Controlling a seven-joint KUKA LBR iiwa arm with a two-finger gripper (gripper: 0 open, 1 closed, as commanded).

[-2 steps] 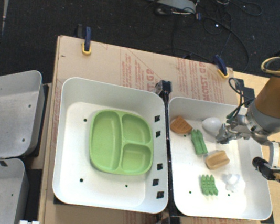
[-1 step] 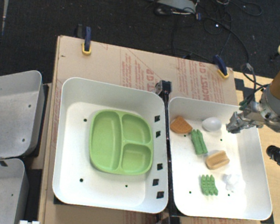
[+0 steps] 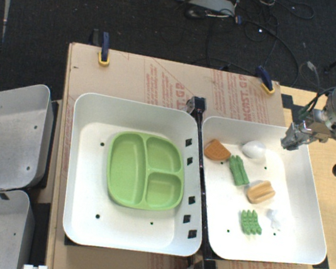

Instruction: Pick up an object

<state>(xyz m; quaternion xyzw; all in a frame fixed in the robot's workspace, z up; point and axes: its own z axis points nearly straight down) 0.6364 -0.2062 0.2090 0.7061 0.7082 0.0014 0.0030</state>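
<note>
The right bin (image 3: 303,239) holds several small objects: an orange-brown wedge (image 3: 217,150), a white rounded piece (image 3: 254,149), a long green ridged stick (image 3: 238,170), a tan block (image 3: 260,191), a short green ridged piece (image 3: 250,222) and a small white scrap (image 3: 273,217). My gripper (image 3: 293,139) hangs over the bin's far right edge, to the right of the white piece and apart from it. Nothing shows between its tips.
The left bin (image 3: 78,211) carries a green divided plate (image 3: 146,171). Black clips sit along the ridge between the two bins. Grey metal trays (image 3: 2,135) lie off the bench at the left. Blue-yellow clamps (image 3: 104,50) pin the board's far edge.
</note>
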